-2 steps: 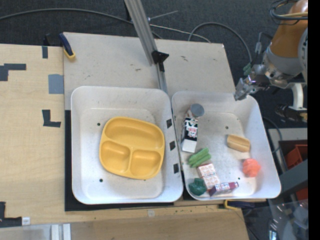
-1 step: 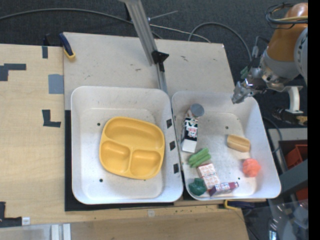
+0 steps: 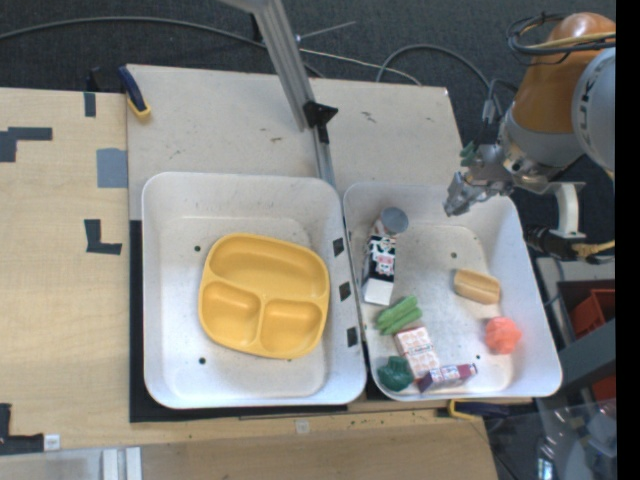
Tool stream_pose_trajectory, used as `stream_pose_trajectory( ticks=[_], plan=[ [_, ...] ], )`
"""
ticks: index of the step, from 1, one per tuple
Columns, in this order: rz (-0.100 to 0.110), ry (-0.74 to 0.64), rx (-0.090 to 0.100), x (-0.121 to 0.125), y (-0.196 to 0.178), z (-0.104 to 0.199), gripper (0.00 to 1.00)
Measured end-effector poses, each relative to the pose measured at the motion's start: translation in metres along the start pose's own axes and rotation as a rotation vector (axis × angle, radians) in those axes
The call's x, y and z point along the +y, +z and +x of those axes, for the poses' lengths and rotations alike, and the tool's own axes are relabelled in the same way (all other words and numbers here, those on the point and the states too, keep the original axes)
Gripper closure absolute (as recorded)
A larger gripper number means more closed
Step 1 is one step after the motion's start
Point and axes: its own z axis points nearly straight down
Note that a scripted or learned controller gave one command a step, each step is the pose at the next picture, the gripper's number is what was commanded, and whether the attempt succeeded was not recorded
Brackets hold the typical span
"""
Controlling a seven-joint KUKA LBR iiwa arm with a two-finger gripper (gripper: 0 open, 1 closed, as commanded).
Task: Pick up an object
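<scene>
My gripper (image 3: 458, 204) over right bin (image 3: 530, 268) far edge, finger state unclear. Left bin (image 3: 170, 268) holds yellow tray (image 3: 264, 294). Wood bench (image 3: 60, 268), dark carpet beyond.

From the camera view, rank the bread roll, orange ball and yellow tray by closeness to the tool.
From the tool:
1. Bread roll, right bin, just below it.
2. Orange ball, right bin, lower right.
3. Yellow tray, left bin, far left.
</scene>
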Motion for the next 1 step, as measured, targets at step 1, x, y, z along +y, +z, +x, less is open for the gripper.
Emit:
stream_pose_trajectory(
  ticks=[1],
  plan=[
    [0.001,-0.001,0.001,-0.0198,0.0031,0.0419,1.00]
  ],
)
